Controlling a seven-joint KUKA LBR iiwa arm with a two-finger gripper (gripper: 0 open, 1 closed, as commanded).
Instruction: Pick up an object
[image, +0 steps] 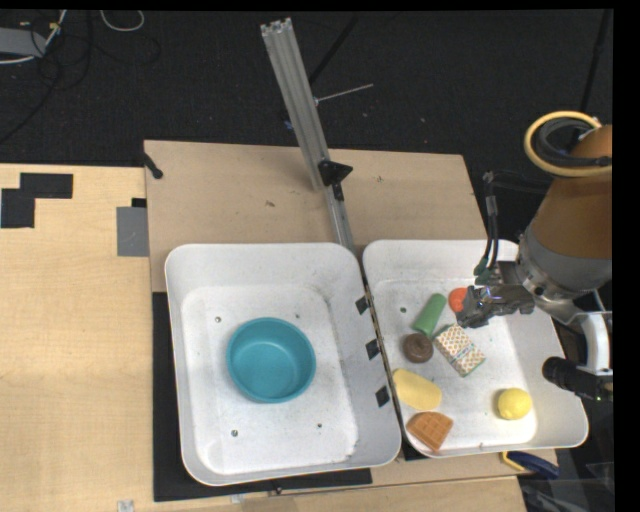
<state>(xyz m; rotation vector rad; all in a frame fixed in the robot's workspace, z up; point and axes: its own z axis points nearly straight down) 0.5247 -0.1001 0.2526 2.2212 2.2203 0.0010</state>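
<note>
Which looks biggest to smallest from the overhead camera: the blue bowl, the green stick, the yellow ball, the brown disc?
1. Blue bowl, by far.
2. Green stick.
3. Yellow ball and brown disc look about alike, too close to rank.

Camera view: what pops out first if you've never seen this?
The blue bowl sits alone in the left bin. The right bin is crowded with small things: a green cylinder, a yellow ball, a waffle. The end effector hangs over that bin, by the cylinder.
</note>
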